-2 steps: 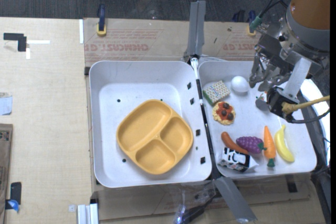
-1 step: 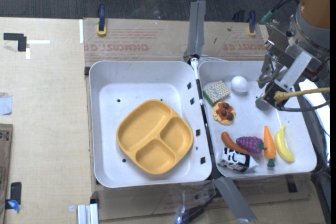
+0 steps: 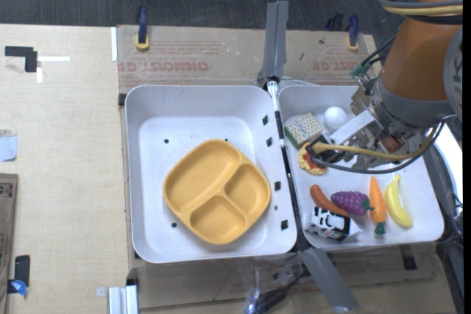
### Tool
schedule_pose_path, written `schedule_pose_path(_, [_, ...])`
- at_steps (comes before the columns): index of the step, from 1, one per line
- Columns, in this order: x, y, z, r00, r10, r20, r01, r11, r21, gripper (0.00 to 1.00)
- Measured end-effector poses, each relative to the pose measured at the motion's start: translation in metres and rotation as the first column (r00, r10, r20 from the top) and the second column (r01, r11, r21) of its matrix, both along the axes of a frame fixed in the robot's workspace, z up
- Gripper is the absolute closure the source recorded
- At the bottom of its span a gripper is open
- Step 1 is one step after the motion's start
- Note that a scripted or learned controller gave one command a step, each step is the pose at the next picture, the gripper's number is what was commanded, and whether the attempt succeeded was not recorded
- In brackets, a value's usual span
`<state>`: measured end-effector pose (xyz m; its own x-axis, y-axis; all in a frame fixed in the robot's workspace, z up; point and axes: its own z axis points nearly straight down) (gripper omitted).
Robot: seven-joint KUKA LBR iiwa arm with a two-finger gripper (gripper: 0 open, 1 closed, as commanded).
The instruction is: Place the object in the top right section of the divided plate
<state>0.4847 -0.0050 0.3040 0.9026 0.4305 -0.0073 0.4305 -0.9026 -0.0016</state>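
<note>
The yellow divided plate [image 3: 215, 191] lies in the left bin [image 3: 147, 158]; grapes [image 3: 350, 201], a carrot [image 3: 377, 204], a banana [image 3: 399, 204] and a white egg [image 3: 335, 116] lie in the right bin [image 3: 427, 228]. The arm [image 3: 423, 48] hangs over that bin, near what looks like a pizza slice [image 3: 313, 162]. Its jaws are hidden, so I cannot tell whether they are apart or together.

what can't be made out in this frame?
- Right bin, far right corner, camera view: covered by the arm.
- Red-and-yellow flat toy, camera view: partly under the arm's wrist.
- Black-and-white carton, camera view: print too small to read.
</note>
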Motion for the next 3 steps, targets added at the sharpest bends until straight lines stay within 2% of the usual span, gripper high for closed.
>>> schedule_pose_path(1, [-0.007,0.036,-0.018,0.970,-0.245,0.004,0.245,0.970,-0.002,1.00])
schedule_pose_path(2, [-0.005,0.073,-0.077,0.981,-0.196,0.002,0.196,0.981,-0.002,1.00])
schedule_pose_path(3, [-0.004,0.072,-0.069,0.980,-0.200,-0.002,0.200,0.980,-0.005,1.00])
